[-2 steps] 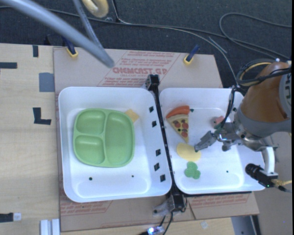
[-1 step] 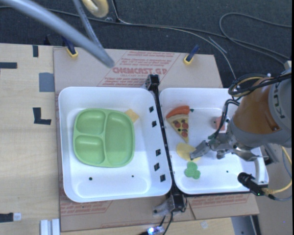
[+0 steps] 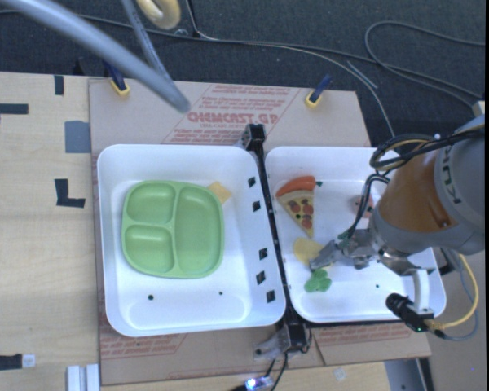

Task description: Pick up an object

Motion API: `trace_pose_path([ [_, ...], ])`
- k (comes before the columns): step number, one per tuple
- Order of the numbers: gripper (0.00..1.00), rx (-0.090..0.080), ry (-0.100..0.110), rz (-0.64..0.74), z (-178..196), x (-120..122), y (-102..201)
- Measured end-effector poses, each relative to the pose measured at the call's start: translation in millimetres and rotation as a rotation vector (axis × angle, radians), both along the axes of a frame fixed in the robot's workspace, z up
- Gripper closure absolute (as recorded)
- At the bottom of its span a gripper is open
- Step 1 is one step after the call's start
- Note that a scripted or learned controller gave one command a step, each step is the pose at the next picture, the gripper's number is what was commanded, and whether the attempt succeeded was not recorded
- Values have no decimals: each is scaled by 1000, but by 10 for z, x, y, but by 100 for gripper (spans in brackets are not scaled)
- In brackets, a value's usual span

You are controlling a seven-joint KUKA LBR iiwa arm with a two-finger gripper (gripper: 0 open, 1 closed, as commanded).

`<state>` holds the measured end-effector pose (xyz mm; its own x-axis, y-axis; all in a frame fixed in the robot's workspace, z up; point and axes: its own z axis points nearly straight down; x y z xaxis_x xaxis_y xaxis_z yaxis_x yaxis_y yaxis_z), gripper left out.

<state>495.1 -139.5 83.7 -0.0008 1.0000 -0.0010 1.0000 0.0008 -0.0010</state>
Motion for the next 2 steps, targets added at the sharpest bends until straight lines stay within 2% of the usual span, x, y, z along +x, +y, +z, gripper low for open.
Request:
trace_pose_path([
  [1,100,0,-3,1,125,11,1],
  [2,100,0,-5,1,754,7,-2],
])
